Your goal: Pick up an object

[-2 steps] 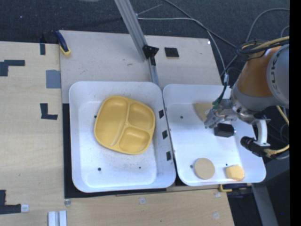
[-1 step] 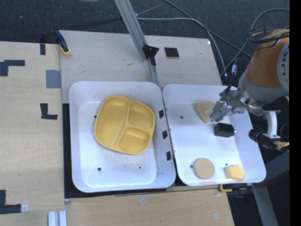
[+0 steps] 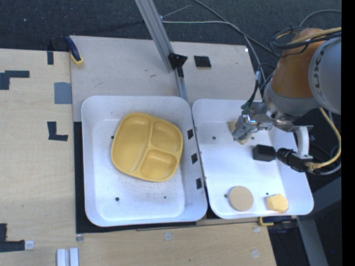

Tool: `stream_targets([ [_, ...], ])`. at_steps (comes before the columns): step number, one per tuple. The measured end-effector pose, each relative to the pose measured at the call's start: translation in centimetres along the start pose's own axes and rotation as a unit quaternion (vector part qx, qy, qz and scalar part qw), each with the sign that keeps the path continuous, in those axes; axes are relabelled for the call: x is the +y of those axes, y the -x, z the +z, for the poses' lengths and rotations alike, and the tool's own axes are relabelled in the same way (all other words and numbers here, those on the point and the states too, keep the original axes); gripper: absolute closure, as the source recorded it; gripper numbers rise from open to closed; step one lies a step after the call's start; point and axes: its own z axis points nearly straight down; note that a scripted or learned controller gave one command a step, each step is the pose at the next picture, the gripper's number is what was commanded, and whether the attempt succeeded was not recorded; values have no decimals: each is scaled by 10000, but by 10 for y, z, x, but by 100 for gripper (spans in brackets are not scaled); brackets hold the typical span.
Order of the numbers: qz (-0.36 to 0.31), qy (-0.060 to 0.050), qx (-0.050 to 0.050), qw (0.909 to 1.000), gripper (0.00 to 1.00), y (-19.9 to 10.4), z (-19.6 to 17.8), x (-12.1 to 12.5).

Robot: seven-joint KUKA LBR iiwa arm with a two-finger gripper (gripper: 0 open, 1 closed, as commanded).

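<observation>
Over right bin (image 3: pixel 222 165) | pincer (image 3: pixel 242 131) state unclear | arm hides bin's far corner

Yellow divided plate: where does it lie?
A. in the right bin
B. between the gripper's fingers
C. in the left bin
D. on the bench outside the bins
C: the plate lies flat on the floor of the left bin, apart from the gripper over the right bin.

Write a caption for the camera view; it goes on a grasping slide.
Grey KUKA arm's gripper hovers in the right white bin above a tan round disc and yellow block; yellow divided plate fills the left bin.
</observation>
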Motion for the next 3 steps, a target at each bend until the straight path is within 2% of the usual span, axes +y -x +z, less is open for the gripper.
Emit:
stream_targets([
  [2, -9, -12, 0, 10000, 100, -106, 12, 4],
  [3, -10, -1, 2, 10000, 100, -160, -5, 3],
])
